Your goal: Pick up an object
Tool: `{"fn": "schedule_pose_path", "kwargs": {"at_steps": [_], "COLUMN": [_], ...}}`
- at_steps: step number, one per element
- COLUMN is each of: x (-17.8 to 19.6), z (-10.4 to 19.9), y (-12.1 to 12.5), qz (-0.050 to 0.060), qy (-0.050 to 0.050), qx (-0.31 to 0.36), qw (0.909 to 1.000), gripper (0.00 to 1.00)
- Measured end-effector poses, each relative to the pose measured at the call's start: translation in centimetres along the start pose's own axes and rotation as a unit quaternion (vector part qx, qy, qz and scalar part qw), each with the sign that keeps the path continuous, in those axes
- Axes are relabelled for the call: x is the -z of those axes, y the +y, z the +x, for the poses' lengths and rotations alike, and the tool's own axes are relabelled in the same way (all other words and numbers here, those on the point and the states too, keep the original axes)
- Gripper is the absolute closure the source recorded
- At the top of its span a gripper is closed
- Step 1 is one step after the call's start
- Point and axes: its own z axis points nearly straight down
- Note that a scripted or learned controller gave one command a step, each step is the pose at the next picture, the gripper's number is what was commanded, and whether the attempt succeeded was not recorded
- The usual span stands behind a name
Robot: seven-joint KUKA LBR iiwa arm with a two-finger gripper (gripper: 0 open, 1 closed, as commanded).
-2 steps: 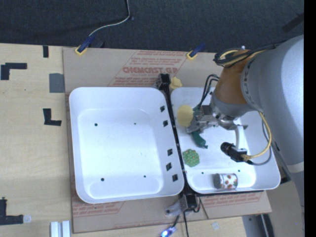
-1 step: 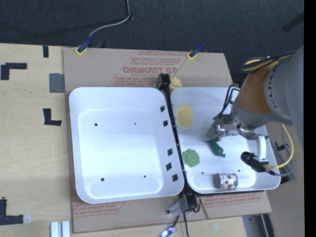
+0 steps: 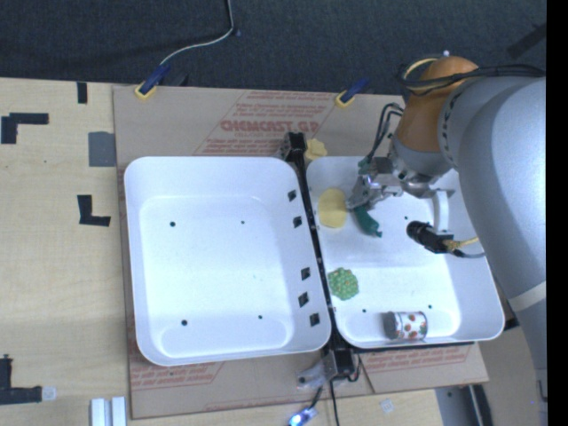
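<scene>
White bins sit side by side; the right bin (image 3: pixel 479 322) holds everything. The gripper (image 3: pixel 366 193) hangs low over its far left part, just above a teal piece (image 3: pixel 370 224) that lies on the floor beside a yellow lump (image 3: pixel 332 209). Whether the claw is open or closed I cannot tell, and nothing is seen between its tips. A green ball (image 3: pixel 343 283) lies nearer, by the divider, and a spotted can (image 3: pixel 407 326) rests on its side at the near wall.

The teal piece looks thin and flat, so the claw may close over it and come up bare. The yellow lump is so close that a slight miss could knock it against the divider instead.
</scene>
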Motion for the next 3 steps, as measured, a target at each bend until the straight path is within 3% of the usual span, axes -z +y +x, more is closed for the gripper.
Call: {"fn": "schedule_pose_path", "kwargs": {"at_steps": [1,2,3], "x": [0.0,0.0,0.1], "z": [-0.2,-3.0,-7.2], "y": [-0.4,1.1,-2.3], "qz": [0.003,0.003,0.003], "qy": [0.000,0.000,0.000], "qx": [-0.002,-0.003,-0.004], "qw": [1.0000,1.0000,1.0000], "gripper": [0.00,0.00,0.00]}}
